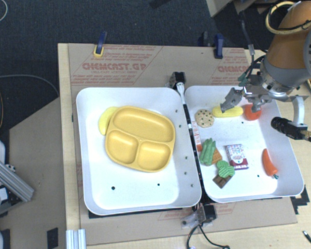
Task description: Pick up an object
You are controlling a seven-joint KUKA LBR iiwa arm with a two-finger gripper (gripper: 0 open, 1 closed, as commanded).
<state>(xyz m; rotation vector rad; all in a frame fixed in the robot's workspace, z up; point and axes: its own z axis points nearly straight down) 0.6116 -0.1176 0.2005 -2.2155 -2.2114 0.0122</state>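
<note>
My gripper (pixel 243 104) hangs over the far part of the right bin (pixel 285 183), its two grey fingers spread apart and open. A yellow banana-shaped toy (pixel 227 112) lies just below the left finger (pixel 230 100). A small red-orange piece (pixel 252 114) sits under the right finger (pixel 258 104). Nothing is gripped between the fingers. Nearer in the bin lie a cookie (pixel 203 118), a green vegetable toy (pixel 208 150), a red-and-white packet (pixel 236 156), a green broccoli piece (pixel 225 168), a brown block (pixel 221 180) and an orange carrot (pixel 270 162).
The left bin (pixel 93 191) holds a yellow divided plate (pixel 140 138) with a yellow piece (pixel 105 119) tucked under its left edge. The grey arm with its orange band (pixel 293 30) comes in from the upper right. A black fitting (pixel 287 126) juts over the right bin's rim.
</note>
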